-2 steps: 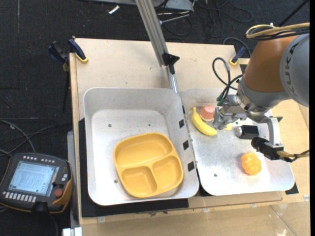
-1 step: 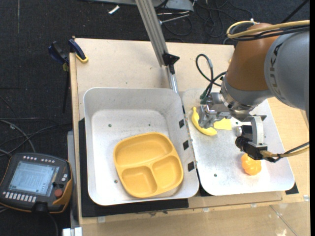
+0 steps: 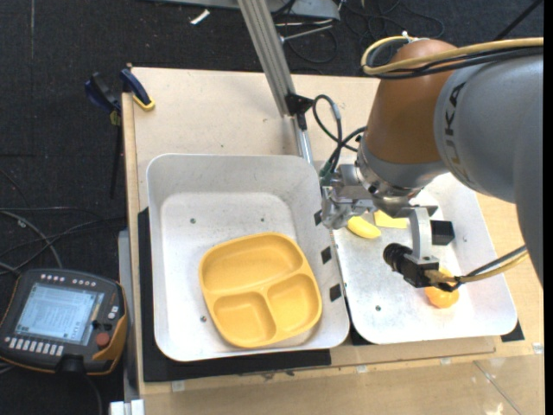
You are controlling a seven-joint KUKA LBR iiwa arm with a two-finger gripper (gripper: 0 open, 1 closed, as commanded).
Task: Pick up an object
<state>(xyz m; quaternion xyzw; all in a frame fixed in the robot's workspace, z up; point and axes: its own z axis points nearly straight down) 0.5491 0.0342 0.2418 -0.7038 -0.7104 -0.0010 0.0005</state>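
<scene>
**Pincer beside a yellow piece**

A yellow three-compartment plastic tray (image 3: 259, 288) lies in the left white bin (image 3: 173, 188). In the right white bin (image 3: 484, 314), a small curved yellow piece (image 3: 363, 227) lies just beside the pincer (image 3: 340, 207), at its four o'clock. Whether the pincer is wide or narrow cannot be told.

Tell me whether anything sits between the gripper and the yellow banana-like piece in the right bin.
Nothing visible does. The gripper hangs right beside the yellow banana-like piece, over the right bin; the wrist overhangs part of it.

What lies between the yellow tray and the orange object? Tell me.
Camera view: the two bins' adjoining rims, then bare white floor of the orange object's bin.
</scene>
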